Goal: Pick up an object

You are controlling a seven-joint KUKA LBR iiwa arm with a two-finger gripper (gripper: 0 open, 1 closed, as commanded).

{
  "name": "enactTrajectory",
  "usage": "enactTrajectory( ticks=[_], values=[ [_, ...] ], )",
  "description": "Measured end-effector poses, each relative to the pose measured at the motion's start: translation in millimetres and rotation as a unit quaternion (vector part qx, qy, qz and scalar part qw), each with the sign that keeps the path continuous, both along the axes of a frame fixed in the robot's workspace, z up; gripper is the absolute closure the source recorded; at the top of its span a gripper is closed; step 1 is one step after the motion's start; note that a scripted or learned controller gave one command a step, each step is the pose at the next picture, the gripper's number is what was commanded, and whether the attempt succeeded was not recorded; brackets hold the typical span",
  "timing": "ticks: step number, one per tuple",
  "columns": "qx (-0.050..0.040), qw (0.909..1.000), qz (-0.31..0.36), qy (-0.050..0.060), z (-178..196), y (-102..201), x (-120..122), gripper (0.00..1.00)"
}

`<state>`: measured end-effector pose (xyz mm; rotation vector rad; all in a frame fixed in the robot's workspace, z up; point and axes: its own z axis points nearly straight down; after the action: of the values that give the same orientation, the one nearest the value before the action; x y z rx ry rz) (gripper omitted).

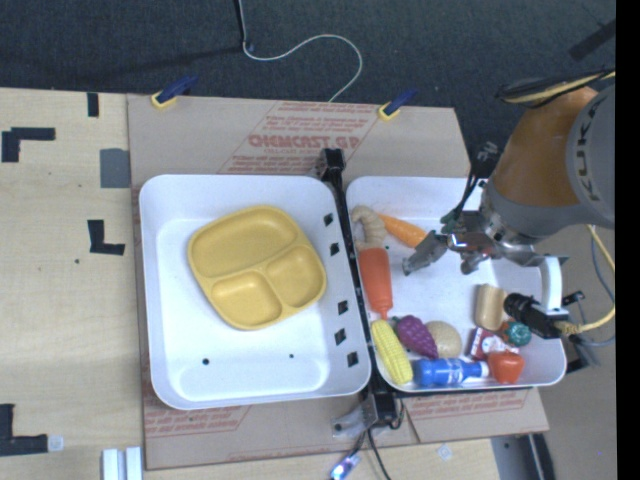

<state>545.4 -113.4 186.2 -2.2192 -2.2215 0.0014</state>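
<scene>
Bins (160,268): you have two, white, shallow, square with rounded corners, side by side at frame centre and meeting at a black clipped seam.

Left bin: one yellow plate (257,265), smooth plastic, three compartments, lying upper centre. You have bare floor all along its lower and left edges.

Right bin, nine pieces counted:
- one carrot (405,231), orange, tapered, at the upper left;
- one sausage (376,279), red-orange, along the seam;
- one pale knobbly piece (369,227) above it;
- one corn cob (391,351), yellow and ridged;
- one purple bunch (414,335);
- one beige lump (444,340);
- one blue bottle (447,372), lying flat on the lower wall;
- one tan roll (488,306);
- one red piece (506,366) in the lower right corner.

Open floor sits mid-bin, right of the sausage.

Gripper (440,251): one, fingers spread, nothing between them, over that open floor just below the carrot. Arm enters from the right edge.
</scene>
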Motion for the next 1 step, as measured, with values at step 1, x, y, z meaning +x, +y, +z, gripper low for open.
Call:
enactTrajectory(
  ticks=[1],
  values=[
    [0.0002, 1.0000, 0.001, 0.000, 9.6, 0.5, 0.0, 1.00]
  ],
)
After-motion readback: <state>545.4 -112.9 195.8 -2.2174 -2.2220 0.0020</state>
